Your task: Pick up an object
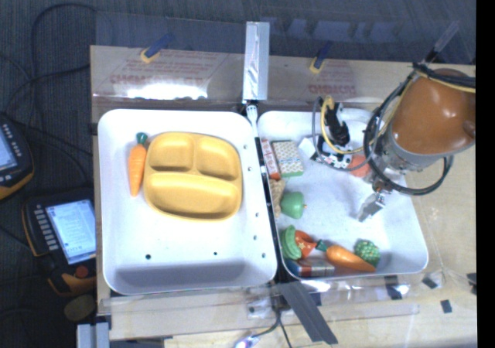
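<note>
My gripper [373, 206] hangs over the right bin [402, 250], towards its right side, above bare white floor. No object shows between its tips. A green pepper-like toy [292, 203] lies left of it near the bin's middle. Along the front wall lie a green and red vegetable toy [295, 245], a carrot [346, 255] and a small green broccoli-like piece [366, 250]. A small patterned box [283, 158] sits at the back left of this bin. A reddish piece [358, 169] peeks out from under the wrist.
The left bin [186, 261] holds a yellow divided tray [193, 175] with a second carrot [137, 167] beside it on the left. The orange-banded arm [429, 118] covers the right bin's back right corner. A metal divider [256, 60] stands behind the bins.
</note>
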Robot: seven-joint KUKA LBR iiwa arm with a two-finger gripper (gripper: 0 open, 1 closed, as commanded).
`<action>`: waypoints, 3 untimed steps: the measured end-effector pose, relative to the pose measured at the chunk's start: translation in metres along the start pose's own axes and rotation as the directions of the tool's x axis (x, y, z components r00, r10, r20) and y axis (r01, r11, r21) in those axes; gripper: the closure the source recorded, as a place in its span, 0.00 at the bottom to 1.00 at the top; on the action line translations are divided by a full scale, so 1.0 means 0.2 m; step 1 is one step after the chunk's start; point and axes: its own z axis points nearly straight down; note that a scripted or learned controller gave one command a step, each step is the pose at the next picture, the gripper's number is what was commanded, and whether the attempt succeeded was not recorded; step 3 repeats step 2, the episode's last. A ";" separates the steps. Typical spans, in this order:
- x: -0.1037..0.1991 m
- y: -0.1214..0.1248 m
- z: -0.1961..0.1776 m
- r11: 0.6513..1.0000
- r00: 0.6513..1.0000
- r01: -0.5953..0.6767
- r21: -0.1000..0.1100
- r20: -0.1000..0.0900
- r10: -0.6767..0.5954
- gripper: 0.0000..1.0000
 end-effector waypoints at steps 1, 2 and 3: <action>-0.22 0.16 -0.01 0.993 0.993 0.114 0.007 -0.015 -0.114 0.00; -0.22 0.15 -0.05 0.993 0.993 0.115 0.002 -0.007 -0.115 1.00; -0.22 0.15 -0.05 0.993 0.993 0.115 0.002 -0.007 -0.115 1.00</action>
